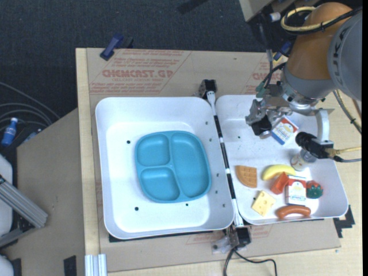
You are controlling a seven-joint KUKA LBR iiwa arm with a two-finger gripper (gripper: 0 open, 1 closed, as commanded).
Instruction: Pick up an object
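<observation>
1. Tool low in right bin, beside small white carton; whether fingers are apart cannot be told
2. Toy foods clustered at near corner: banana, cheese, sausage
3. Left bin holds blue tray

A tan bench top printed with red lettering stands on dark carpet, cables trailing left.
</observation>
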